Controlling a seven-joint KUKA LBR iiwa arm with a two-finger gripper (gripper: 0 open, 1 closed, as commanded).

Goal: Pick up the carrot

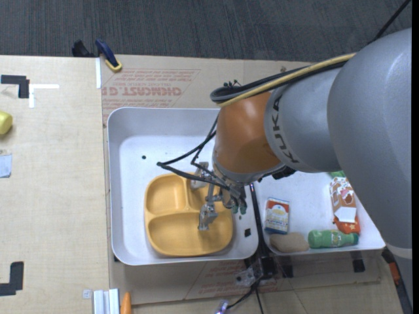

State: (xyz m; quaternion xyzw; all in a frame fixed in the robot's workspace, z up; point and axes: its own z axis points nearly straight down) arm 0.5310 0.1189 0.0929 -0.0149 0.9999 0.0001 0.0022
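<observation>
The gripper [208, 216], its opening impossible to judge, hangs over the yellow plate [167, 231] in the left bin [124, 175], well apart from the probable carrot [344, 205] in the right bin [373, 237], so it risks striking the plate and grasping nothing.

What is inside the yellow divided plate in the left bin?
The yellow divided plate looks bare in its visible compartments; the gripper hangs over its right side. No carrot shows there, but the arm covers the plate's upper right part, so that part stays unknown.
</observation>
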